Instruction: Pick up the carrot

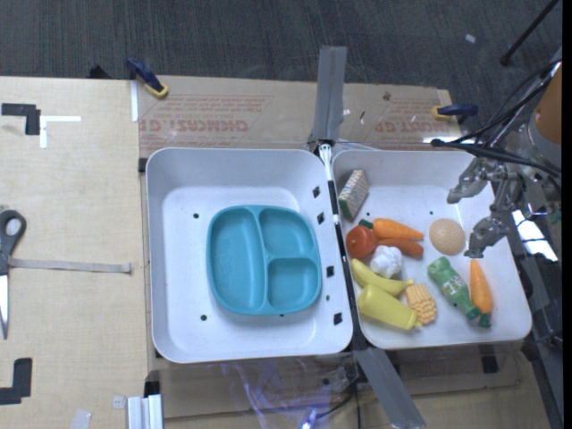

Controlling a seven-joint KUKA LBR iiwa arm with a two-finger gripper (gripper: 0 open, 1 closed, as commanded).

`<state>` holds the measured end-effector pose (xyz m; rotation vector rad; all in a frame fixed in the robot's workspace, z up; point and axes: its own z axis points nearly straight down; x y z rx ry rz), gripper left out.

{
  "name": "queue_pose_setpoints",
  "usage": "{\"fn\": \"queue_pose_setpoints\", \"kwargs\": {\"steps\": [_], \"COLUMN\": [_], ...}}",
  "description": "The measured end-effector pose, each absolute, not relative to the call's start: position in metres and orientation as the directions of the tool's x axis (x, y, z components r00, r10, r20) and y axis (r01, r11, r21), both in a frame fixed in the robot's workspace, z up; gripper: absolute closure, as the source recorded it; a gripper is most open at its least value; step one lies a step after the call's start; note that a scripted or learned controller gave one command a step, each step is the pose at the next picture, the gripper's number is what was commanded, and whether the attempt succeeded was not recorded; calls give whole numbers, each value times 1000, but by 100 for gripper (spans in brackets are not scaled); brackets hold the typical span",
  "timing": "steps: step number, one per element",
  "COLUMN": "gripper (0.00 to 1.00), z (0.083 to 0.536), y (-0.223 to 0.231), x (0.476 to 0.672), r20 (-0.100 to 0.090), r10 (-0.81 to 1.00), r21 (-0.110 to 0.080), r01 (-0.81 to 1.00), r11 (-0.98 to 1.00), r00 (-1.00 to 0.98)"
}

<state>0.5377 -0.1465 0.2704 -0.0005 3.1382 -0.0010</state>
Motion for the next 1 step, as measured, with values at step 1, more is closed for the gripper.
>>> {"fn": "queue_pose_setpoints", "kwargs": {"steps": [1], "gripper": [0], "z": [197], "y": [-199], "x": [566], "r20": [-4], "r10": [-101], "r21": [-1], "r01": [-101], "r11": [995], "r00": [-995]}}
